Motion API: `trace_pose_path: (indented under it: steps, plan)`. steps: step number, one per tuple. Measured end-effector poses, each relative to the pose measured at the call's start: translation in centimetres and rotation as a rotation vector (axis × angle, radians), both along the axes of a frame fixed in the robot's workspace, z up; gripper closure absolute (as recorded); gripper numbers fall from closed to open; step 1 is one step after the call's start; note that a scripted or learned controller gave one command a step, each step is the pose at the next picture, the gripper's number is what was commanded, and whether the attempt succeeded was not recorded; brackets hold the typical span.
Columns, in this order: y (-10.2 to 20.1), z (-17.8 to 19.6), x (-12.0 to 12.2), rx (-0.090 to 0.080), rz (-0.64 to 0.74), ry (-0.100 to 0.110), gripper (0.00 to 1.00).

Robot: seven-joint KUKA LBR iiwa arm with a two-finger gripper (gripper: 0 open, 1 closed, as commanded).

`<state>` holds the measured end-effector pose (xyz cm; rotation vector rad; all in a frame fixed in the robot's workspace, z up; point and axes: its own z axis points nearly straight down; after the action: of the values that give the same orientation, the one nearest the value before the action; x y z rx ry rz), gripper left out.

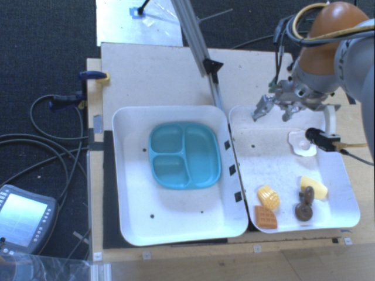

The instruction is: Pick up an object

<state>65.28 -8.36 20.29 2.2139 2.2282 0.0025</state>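
Camera view: left of the gripper [274,109], a teal divided plate [184,155] fills its bin. The gripper hangs spread and empty over the right bin's [258,151] far edge; below it lie toy foods [268,198], probably targets.

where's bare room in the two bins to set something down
Left bin: bare floor all round the teal plate, widest along the near edge. Right bin: bare middle between the claw and the waffle. Crowded: near right corner.
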Motion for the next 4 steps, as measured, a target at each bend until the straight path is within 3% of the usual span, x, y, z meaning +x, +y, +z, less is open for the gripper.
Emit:
trace_pose_path:
  steps: [1,3,4]
  plan:
    - [0.0,0.0,0.0,0.000,0.000,0.000,0.00]
    - [-0.9,-10.5,0.4,-0.001,-0.006,0.005,0.00]
    - [-0.9,-9.1,0.6,-0.001,-0.006,-0.001,1.00]
